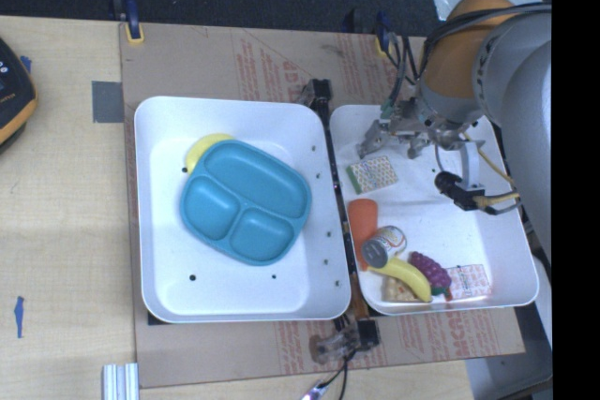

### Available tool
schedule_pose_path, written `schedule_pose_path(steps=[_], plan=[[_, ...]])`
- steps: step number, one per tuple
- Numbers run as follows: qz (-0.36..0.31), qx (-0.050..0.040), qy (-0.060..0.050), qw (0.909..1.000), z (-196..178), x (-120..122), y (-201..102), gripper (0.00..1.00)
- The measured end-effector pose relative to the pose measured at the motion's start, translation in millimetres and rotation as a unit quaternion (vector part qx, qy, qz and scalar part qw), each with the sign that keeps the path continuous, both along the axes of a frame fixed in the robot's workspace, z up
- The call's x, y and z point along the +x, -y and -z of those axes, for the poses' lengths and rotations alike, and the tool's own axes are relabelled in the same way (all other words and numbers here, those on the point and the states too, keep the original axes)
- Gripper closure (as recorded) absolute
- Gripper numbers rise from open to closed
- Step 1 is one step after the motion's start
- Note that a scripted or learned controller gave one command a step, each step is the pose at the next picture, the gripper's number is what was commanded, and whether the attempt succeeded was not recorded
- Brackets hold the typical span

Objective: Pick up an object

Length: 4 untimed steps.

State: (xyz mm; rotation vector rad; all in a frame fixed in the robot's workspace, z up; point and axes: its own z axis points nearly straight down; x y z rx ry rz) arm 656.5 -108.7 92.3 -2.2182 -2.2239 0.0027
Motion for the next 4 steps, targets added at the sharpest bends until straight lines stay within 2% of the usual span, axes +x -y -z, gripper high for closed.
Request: schedule_pose_path(steps=[1, 4], plan=[[-0.001, 0.0007, -0.002, 1.0000, 0.4, -0.3, -16.7, 0.00], [-0.001, 0.0003, -0.001, 1.0000, 0.2, -0.3, -13.0, 0.00]])
